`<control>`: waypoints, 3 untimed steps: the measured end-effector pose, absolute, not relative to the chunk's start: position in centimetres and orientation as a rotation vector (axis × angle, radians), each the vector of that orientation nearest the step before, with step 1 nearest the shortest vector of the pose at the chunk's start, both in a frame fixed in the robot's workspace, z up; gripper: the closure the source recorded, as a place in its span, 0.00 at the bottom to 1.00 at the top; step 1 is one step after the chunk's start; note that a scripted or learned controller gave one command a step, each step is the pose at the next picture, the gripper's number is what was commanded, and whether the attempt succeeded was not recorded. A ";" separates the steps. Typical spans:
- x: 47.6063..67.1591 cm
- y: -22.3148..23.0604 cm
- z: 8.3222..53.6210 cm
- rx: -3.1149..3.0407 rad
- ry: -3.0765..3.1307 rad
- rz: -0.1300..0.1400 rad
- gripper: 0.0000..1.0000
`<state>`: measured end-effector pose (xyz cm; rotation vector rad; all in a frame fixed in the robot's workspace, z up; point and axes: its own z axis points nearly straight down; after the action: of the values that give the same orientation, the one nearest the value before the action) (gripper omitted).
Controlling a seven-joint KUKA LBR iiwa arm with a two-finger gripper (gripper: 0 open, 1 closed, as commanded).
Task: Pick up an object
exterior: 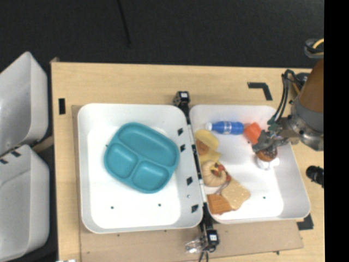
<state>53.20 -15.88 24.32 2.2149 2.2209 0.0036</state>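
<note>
A: Where does the arm (311,100) sit in the frame?

B: It enters from the right edge, about mid-height, and the gripper (267,146) hangs low over the right-hand bin (283,198), toward that bin's upper right part.

A: Is the gripper clamped on anything?

B: That cannot be told. A small brownish object (266,156) with something pale under it lies right at the gripper's tip, but the view is too blurred there to show whether it is gripped or only lies beneath.

A: What else lies in that bin?

B: A blue bottle (227,127) lies on its side near the bin's top edge, with an orange piece (252,131) just to its right, close beside the gripper. Down the bin's left side runs a cluster of food-like items: a yellowish piece (206,142) at the top, a round pastry (214,173) with red on it below, and two toast-coloured slices (229,197) at the lower left.

A: And the other bin?

B: The left-hand bin (95,201) holds a teal divided plate (142,157), lying flat near its centre, well apart from the gripper.
</note>
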 end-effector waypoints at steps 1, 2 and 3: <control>55.2 -11.5 25.2 2.213 2.228 0.003 1.00; 58.0 -7.2 25.7 2.213 2.227 0.004 1.00; 60.5 -2.3 26.0 2.213 2.228 0.005 1.00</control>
<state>60.48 -2.33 26.02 2.2128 2.2279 0.0045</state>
